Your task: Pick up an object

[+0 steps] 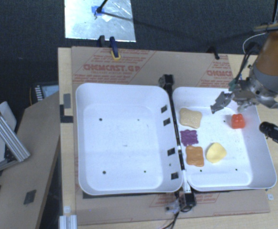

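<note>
A: Which object looks like the pick?

B: My guess is the small red-orange block (238, 121). It lies in the right bin (253, 173), just below and slightly right of the gripper (228, 100), closer to it than anything else.

A: How would it handle?

B: It looks like a light toy piece, probably soft foam or rubbery plastic, chunky and compact. I'd judge it stiff enough to take a pinch across its two short sides, low on the body, and unlikely to break. Being so small, it could skid on the smooth white floor if one side gets nudged first.

A: What is the gripper doing?

B: It hangs above the bin's far part with nothing visibly between its fingers. Whether they are spread or closed I cannot tell at this angle.

A: What else is there, counted?

B: Five objects in all, one of each. Down and left of the gripper is a pale tan slice, like toy bread (190, 118). Further down on that side is a purple crinkled piece (189, 137), and below that an orange slab (194, 155). Just beside the slab, almost straight below the gripper, sits a yellow rounded lump (216, 152). The flat ones would be harder to get under.

A: And bins?

B: Two. The left bin (124, 142), well off to the gripper's left, shares a dark hinge strip (174, 137) with the right one. Both sit on a cardboard sheet (129, 63) on the surface (43, 128).
</note>
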`<action>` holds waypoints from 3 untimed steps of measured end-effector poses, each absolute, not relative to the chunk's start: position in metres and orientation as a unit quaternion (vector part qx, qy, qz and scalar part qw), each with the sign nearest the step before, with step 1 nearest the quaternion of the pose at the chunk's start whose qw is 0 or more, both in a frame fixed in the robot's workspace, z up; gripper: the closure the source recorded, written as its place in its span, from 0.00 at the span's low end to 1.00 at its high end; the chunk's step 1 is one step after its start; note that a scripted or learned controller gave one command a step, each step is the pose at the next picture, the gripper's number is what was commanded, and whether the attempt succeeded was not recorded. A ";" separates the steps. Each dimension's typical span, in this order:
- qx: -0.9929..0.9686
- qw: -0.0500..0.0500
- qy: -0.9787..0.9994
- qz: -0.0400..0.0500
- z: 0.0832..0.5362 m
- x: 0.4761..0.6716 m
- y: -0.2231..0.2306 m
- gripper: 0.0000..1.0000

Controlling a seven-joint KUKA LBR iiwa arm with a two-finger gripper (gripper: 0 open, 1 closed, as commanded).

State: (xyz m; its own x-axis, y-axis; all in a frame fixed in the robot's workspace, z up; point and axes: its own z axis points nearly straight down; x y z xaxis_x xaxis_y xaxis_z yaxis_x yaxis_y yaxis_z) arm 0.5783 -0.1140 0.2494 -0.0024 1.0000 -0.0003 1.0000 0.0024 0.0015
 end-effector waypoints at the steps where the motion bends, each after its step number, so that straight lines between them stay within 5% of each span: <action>1: 0.709 0.000 0.705 -0.001 0.258 0.482 -0.158 0.00; 2: 0.705 0.010 0.710 0.007 0.528 0.487 -0.117 0.00; 3: 0.704 0.004 0.710 0.002 0.530 0.487 -0.118 1.00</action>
State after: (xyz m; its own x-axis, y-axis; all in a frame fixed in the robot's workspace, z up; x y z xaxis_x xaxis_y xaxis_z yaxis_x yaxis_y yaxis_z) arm 0.4872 -0.1175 0.5299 -0.0088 1.0000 -0.0025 0.9999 0.0088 0.0088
